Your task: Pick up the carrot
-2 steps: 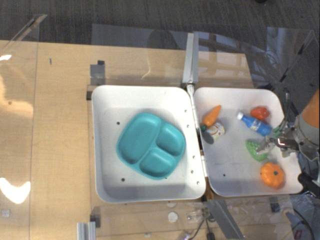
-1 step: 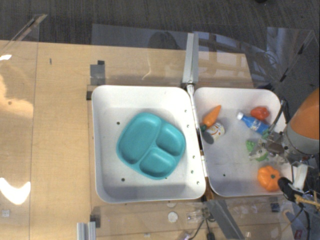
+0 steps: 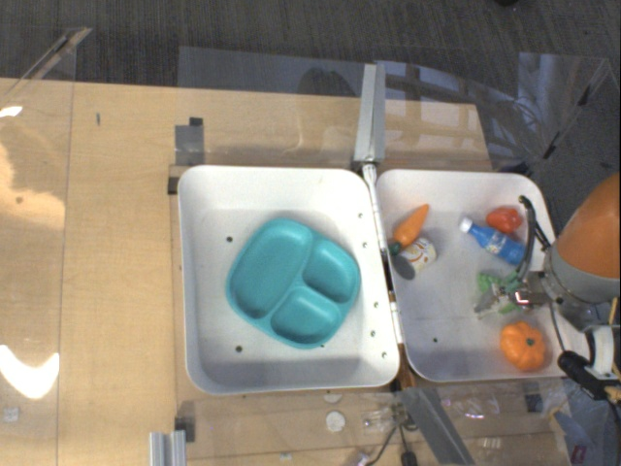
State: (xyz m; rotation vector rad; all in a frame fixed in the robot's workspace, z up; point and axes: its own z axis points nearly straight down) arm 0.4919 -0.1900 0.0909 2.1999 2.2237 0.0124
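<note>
The carrot [image 3: 411, 223] is a small orange cone with a green tip. It lies tilted in the upper left part of the right bin [image 3: 446, 357], near the divider. My gripper [image 3: 503, 297] is low over the right side of that bin, well to the right of the carrot and below it in the view. It sits right at a small green item [image 3: 490, 282]. The arm's orange band [image 3: 594, 241] is at the right edge of the view.
A white and grey toy [image 3: 418, 253] lies just below the carrot. A blue bottle [image 3: 493, 242] and a red item [image 3: 505, 219] lie at the upper right, an orange pumpkin [image 3: 524, 346] at the lower right. The left bin [image 3: 204, 260] holds a teal divided plate [image 3: 294, 282].
</note>
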